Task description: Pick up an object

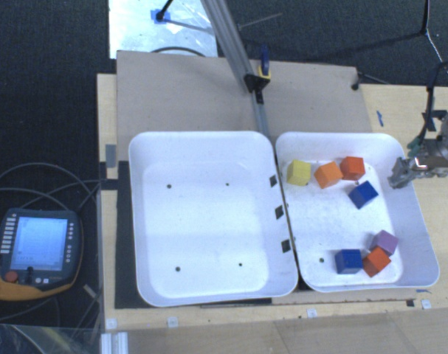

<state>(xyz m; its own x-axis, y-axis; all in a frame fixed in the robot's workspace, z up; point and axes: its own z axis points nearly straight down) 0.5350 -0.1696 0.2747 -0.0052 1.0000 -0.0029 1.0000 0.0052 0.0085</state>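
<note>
Right bin (412, 220) holds seven blocks; gripper (402, 172) beside its rim, state unclear

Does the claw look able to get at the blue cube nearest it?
Probably yes. The claw sits at the right bin's rim, and that blue cube lies apart from its neighbours, nothing between.

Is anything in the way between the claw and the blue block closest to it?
Nothing visible is. The claw sits at the right bin's right rim, and the nearest blue block lies just inside, with bare white floor between them. The red block sits up beside that path, not across it.
</note>
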